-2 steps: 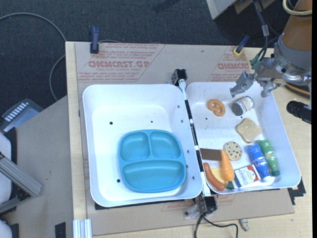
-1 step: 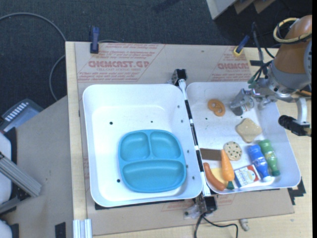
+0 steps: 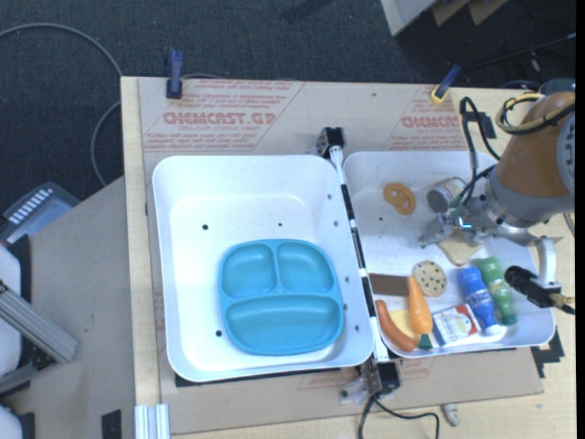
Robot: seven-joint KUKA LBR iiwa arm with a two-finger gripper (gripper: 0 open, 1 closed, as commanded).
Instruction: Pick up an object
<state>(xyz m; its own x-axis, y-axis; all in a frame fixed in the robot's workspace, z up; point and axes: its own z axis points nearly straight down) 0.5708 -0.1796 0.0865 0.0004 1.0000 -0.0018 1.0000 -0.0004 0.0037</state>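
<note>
My gripper [image 3: 446,229] hangs low over the middle of the right bin [image 3: 370,176], reaching in from the right. Just beneath it lies a tan flat piece [image 3: 454,249]. A pretzel [image 3: 398,198] lies to its left toward the back. In front of it are a round speckled cookie [image 3: 429,278], an upright-lying carrot [image 3: 419,306], a blue bottle [image 3: 475,298] and a green object [image 3: 496,289]. I see nothing between the gripper's tips.
The left bin [image 3: 183,190] holds a blue divided plate [image 3: 279,295]. In the right bin's front corner lie an orange curved piece [image 3: 394,327], a brown block [image 3: 390,284] and a white-and-red pack [image 3: 454,324]. A black clip [image 3: 331,139] sits where the bins meet.
</note>
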